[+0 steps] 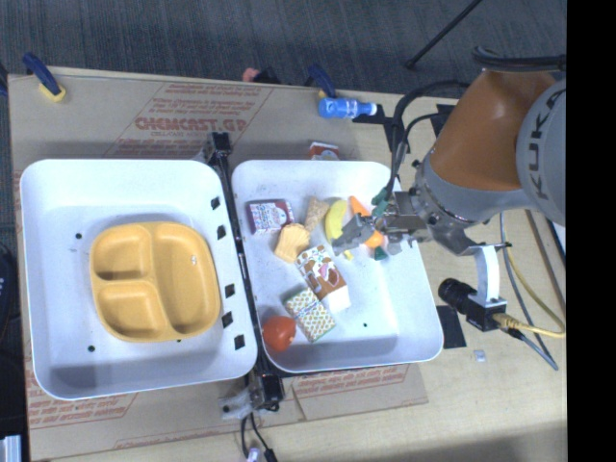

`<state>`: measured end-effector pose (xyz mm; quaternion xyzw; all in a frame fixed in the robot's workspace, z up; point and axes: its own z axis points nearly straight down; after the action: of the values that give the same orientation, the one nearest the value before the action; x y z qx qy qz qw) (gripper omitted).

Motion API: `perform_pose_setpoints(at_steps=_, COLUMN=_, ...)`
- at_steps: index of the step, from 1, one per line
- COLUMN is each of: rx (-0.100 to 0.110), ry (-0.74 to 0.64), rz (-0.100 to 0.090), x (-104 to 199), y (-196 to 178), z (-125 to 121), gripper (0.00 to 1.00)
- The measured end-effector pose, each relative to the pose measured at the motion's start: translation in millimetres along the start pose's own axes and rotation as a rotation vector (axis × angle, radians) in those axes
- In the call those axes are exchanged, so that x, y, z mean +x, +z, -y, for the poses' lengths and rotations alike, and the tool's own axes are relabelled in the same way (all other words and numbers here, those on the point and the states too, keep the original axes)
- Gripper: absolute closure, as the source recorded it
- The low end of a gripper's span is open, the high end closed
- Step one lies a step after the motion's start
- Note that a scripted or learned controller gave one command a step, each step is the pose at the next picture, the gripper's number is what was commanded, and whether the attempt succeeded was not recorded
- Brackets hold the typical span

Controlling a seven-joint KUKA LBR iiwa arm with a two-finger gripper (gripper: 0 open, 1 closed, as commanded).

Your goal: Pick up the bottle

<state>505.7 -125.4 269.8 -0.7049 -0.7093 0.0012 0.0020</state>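
A sheet of brown corrugated cardboard (192, 114) with red print is covering the bench, and dark grey ribbed carpet (192, 17) is showing beyond its far edge. Two shallow white bins of smooth plastic with rounded corners are sitting side by side on the cardboard, the left bin (48, 181) touching the right bin (409, 330) along a row of black clips. The arm (491, 133) is reaching in from the right, its glossy orange band bulging above a grey metal wrist, with black cables looping around it. A yellow tray (154, 279), matte and rounded with three compartments, is lying in the middle of the left bin. The gripper (371, 231) is hanging over the right half of the right bin, just beside the toy food there; how wide it is standing cannot be told, and nothing is visibly held in it. In the right bin a brown-and-white printed carton (324, 277) is lying tilted near the centre, with a green chequered box (310, 314) touching its near end. A flat maroon packet (269, 215) is lying towards the far left corner, a pale tan block (292, 243) just beside it. A smooth yellow banana-like piece (335, 219) and a small orange carrot shape (358, 205) are lying near the gripper. A round red tomato (279, 333) is resting by the near wall. The bottle (345, 109), small, blue and pale-capped, is lying on its side on the cardboard outside both bins, beyond the right bin's far wall. A blue clamp (43, 75) is gripping the far left corner.
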Motion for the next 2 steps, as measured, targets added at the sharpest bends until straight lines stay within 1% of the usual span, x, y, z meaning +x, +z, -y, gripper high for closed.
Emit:
perform_pose_setpoints(at_steps=1, rx=0.003, ry=-0.005, rz=-0.001, x=0.3, y=-10.0, z=-0.2, gripper=1.0)
perform_pose_setpoints(at_steps=2, rx=-0.003, ry=0.049, rz=0.003, x=-44.2, y=-31.2, z=29.7, gripper=1.0)
